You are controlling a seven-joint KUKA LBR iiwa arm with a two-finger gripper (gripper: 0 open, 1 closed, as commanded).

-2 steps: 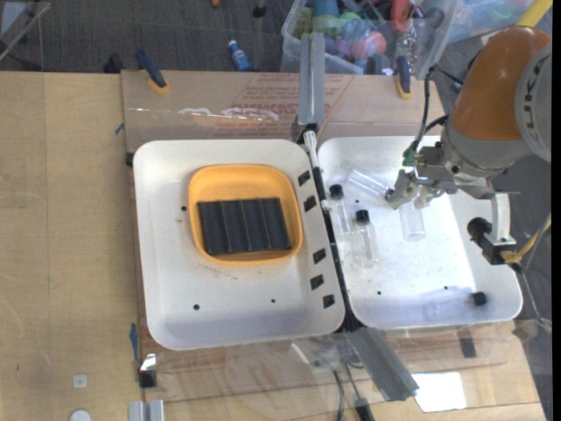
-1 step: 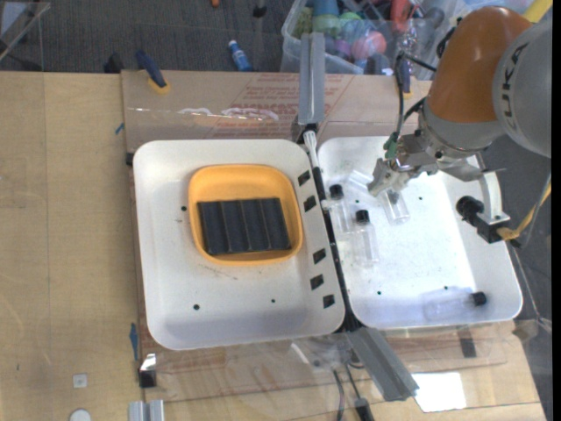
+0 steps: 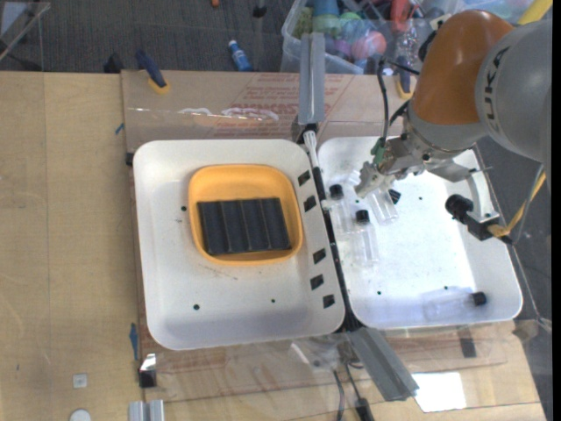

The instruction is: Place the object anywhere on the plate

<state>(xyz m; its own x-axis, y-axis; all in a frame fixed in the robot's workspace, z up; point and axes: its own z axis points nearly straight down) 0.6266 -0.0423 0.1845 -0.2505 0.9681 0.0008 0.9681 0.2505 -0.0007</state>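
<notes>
Fig.: gripper point(image 3: 375, 182) low in right bin point(image 3: 491, 279); finger state unclear. Next: grasp object, carry to plate point(image 3: 203, 182).

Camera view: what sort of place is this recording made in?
Probably a robotics lab test bench. A grey and orange arm reaches over two white bins on a wooden bench, a clear tub of colourful toys stands behind, and cables run across the dark floor.
</notes>
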